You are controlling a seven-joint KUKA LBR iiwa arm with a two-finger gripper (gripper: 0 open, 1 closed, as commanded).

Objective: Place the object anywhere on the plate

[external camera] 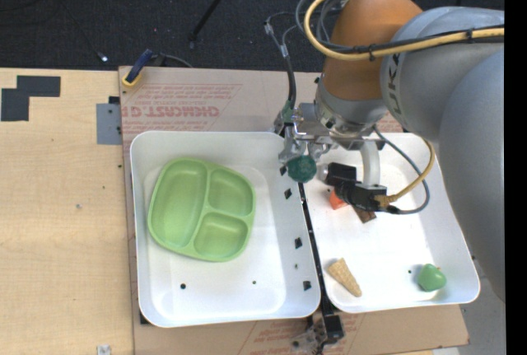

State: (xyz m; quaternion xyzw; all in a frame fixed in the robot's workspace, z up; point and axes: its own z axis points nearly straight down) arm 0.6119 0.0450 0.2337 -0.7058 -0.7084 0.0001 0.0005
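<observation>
The two-finger metal gripper (301,154) is hanging over the seam where the two bins meet, near their far edges, and its fingers are closing around a small dark green round object (300,170), which is showing between them just below the fingertips. The object is looking like a smooth, matte ball of a deep teal-green, darker than anything else on the bench. It is sitting above the dividing rims of the bins, not over the plate.

Above the gripper, the grey arm with its orange band (368,20) is reaching in from the right, trailing yellow and black cables. Just right of the gripper, a black block-shaped part (354,189) with a cable is hanging over the right white bin (457,259), and a small orange-red piece (337,200) is peeking out beside it, touching or partly under it; which, I cannot tell.

Further out in the right bin, a tan cone-shaped piece (347,277) is lying near the bin's near edge, and a bright green rounded piece (430,277) is resting by the near right corner, well apart from the cone.

In the left white bin (165,296), a light green plastic plate with three compartments (202,209) is lying toward the left side, well apart from the gripper, with bare bin floor between the two.
</observation>
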